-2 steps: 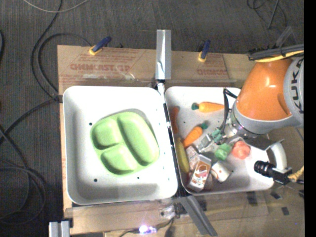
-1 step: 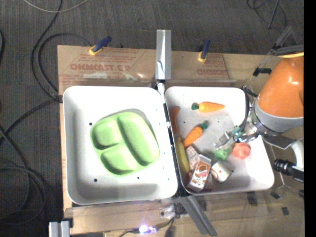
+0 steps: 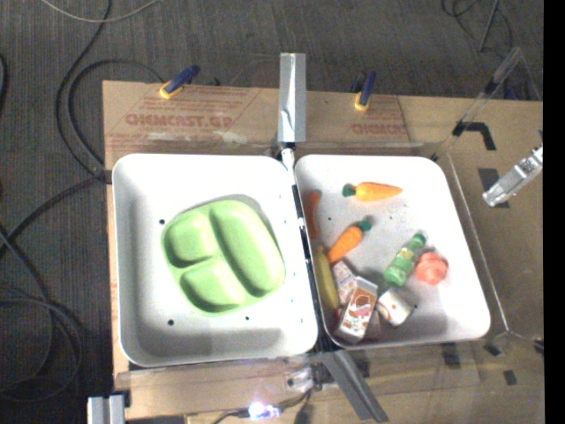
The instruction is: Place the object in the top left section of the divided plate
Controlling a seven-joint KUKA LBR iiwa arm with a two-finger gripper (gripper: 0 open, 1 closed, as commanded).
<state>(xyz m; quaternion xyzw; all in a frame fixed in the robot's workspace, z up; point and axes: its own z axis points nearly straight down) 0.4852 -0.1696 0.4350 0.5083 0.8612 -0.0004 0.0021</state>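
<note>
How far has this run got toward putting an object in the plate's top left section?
Nothing looks done: the green divided plate in the left bin holds nothing in its top left section. Nothing is in hand. The carrots, green bottle and cartons lie in the right bin. Picking, carrying and placing all remain.

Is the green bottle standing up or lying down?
Lying down. The green bottle rests on its side in the right bin, tilted, beside a pink toy.

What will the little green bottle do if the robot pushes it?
The green bottle lies on its side, so it would probably roll rather than tip. It looks like a small plastic toy, likely light and stiff. It sits against the pink toy, which might get nudged along too.
</note>
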